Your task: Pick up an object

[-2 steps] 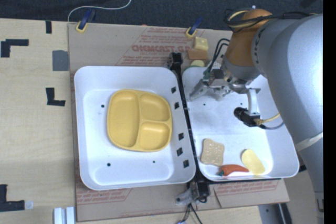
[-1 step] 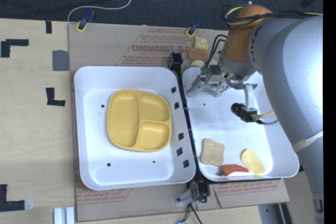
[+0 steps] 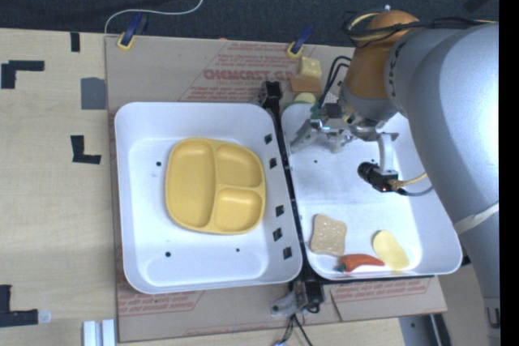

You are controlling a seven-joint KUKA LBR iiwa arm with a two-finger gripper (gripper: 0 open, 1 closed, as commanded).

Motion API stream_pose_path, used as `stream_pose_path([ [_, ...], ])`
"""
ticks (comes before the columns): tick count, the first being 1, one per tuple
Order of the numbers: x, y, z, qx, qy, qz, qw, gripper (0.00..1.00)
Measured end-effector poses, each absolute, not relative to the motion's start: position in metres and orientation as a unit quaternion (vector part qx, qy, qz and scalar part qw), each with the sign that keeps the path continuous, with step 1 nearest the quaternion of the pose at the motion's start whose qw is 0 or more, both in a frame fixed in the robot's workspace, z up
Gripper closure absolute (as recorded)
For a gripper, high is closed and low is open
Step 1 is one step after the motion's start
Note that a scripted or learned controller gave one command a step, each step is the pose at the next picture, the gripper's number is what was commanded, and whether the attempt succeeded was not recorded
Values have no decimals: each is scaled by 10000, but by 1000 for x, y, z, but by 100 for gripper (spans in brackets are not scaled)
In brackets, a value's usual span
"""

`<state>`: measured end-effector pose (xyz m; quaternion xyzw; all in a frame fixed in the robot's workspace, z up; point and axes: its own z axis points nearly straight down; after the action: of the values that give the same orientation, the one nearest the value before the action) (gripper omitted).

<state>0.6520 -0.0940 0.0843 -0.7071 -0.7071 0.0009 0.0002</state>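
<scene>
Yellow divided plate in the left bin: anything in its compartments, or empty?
Empty. The yellow plate lies flat in the left bin; all three compartments show bare yellow.

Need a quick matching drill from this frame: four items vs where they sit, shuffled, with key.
Items:
1. yellow divided plate
2. slice of bread
3. orange carrot
4. gripper

Places:
A. right bin, near edge
B. far end of right bin
C. left bin
D. right bin, just left of the yellow piece

Pairs: 1-C, 2-D, 3-A, 4-B
</scene>
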Motion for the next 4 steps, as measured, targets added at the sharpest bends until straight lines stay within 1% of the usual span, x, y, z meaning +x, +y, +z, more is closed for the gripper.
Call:
stream_pose_path([
  [1, 667, -96, 84, -7061, -7081, 40, 16, 0],
  [2, 645, -99, 85, -7067, -7075, 9, -1, 0],
  [3, 651, -95, 84, -7068, -7075, 4, 1, 0],
  [4, 652, -97, 84, -7066, -7076, 5, 0, 0],
])
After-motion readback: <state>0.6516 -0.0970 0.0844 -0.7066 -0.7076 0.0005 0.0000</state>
